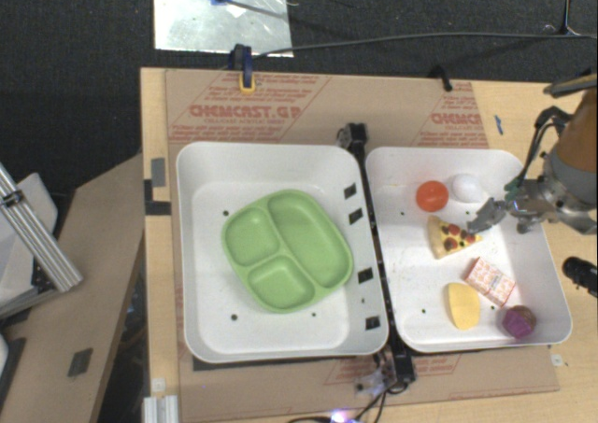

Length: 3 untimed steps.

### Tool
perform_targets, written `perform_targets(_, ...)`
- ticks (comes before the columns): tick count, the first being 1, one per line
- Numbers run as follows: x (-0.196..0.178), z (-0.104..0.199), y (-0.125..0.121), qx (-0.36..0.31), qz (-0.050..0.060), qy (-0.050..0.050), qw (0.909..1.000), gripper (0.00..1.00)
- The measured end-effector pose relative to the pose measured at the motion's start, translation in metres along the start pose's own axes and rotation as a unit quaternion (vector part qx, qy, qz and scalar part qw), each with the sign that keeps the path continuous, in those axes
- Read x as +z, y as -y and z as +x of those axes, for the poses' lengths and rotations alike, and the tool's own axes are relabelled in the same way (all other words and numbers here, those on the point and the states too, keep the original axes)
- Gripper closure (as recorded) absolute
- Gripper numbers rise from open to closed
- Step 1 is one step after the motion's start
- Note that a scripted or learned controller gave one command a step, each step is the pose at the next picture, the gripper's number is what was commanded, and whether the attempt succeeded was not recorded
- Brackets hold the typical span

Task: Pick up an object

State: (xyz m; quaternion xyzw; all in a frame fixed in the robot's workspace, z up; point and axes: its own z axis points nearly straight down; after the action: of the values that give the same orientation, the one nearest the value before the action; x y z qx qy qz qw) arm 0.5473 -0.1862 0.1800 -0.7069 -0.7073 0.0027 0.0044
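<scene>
Pizza slice (451, 238), the toy nearest the gripper (490, 215), lies flat on the floor of the right bin (404, 318), about mid-bin, and looks the likely target, though the task names no one thing; nothing is lifted yet, so the whole pick is left to do. One dark finger tip shows just right of the slice's far corner, low over the bin; whether the fingers are spread or pressed together I cannot tell. An orange ball (432, 195) and a white egg (464, 188) sit just beyond the slice, a pink block (490, 281), yellow piece (462, 305) and purple piece (519, 320) nearer. Left of the slice the floor is bare up to the bin's wall. The left bin (201, 318) holds a green divided plate (285, 249)
</scene>
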Motion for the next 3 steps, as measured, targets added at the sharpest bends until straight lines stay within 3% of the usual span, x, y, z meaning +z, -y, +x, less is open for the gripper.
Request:
perform_targets(1, -0.006, 0.0, -0.003, -0.001, -0.006, 0.001, 1.0, 0.0)
perform_targets(3, 0.089, 0.007, -0.009, 0.0, -0.007, 0.002, 1.0, 0.0)
